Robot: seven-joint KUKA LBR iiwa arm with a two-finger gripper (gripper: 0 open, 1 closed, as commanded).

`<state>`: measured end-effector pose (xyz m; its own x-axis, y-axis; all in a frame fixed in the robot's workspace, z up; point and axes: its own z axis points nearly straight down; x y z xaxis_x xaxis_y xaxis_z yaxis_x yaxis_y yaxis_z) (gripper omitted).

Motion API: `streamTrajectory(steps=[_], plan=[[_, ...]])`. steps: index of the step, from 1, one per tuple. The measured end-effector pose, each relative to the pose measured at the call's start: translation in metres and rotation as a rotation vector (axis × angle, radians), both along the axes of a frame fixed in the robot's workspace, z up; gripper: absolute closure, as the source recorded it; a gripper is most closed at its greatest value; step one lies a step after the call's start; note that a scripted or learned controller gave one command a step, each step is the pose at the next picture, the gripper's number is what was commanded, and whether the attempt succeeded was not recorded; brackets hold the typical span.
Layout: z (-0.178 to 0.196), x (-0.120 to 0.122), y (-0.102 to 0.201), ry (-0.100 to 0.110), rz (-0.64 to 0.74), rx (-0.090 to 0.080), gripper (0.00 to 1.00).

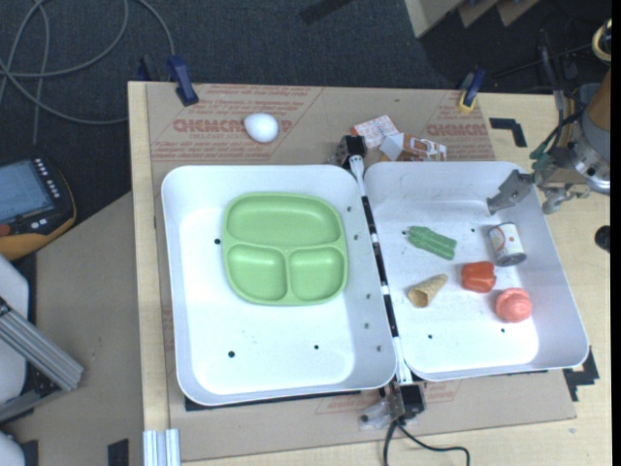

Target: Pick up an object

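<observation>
The right bin [543, 352] is taken as the landmark. Inside it, a green pod-shaped piece [431, 242] is seen near the middle, with a small tan cone [426, 289] below it. Toward the bin's right side a small silver can [506, 244] lies tipped over, a red piece [478, 277] sits just below the can, and a pinkish-red round piece [514, 305] rests lower still. The pincer [529, 190] is seen at the bin's upper right rim, above the can and apart from it; whether it is spread or pressed together cannot be told. To the left of that bin, a green divided plate [285, 249] is held by the left bin [194, 260]. A white egg-like ball [260, 126] lies on the table [155, 163] beyond it.
</observation>
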<state>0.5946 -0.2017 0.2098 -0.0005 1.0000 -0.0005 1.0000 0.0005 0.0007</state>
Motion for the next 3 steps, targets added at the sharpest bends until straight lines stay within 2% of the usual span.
streamTrajectory(steps=[1,2,3], plan=[[-0.1,-0.023,0.001,-0.023,0.0,-0.013,0.0],[-0.118,-0.042,0.03,-0.001,-0.001,-0.001,0.0],[-0.109,-0.041,0.031,-0.003,-0.001,-0.001,1.0]])
